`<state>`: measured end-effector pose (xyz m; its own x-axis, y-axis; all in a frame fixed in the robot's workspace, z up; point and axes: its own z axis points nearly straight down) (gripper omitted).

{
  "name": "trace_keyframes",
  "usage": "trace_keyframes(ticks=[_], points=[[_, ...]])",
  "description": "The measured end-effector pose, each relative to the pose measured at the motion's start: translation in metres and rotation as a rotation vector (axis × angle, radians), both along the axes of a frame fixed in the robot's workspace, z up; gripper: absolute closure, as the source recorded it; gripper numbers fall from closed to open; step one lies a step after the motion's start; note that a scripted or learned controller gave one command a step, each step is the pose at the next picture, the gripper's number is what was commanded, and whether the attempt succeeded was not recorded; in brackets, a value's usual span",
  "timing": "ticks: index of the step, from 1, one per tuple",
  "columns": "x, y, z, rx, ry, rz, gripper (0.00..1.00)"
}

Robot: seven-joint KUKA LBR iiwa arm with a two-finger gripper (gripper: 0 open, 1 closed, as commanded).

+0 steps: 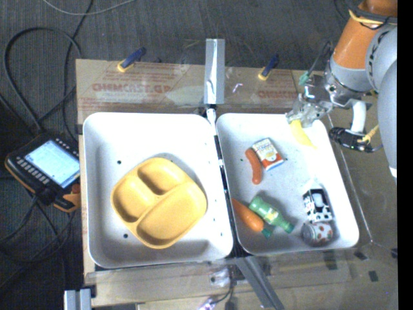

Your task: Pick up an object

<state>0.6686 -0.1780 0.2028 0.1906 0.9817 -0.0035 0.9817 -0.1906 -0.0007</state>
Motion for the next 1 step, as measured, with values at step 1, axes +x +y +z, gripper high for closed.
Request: trace_keyframes(ticks=[1], points=[[-0.0003, -0.0046, 0.0016, 0.002, 0.001, -0.155, 1.0]])
